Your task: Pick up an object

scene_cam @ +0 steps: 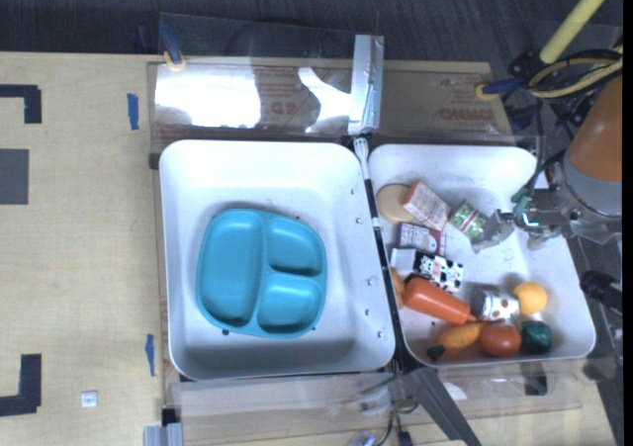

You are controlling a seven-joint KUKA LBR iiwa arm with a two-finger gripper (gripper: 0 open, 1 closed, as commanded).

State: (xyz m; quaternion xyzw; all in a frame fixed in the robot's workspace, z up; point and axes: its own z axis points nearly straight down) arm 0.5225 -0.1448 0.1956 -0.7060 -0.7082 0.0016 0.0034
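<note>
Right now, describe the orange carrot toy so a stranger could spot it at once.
Start at the right-hand white bin, the one crowded with small items, and look along its near-left side. The carrot toy lies there slantwise, just below a black-and-white spotted piece. It is the one long tapered orange shape; its neighbours are round fruits or boxy packets.

The arm (603, 152) is reaching in from the three o'clock side of the view, its orange band showing at about two o'clock. The wrist is angling down and toward nine o'clock. The end effector (502, 226) is sitting at the arm's nine o'clock end, pointing toward eight o'clock. Its metal parts are blurring together, so the state of its tips is unclear.
</note>
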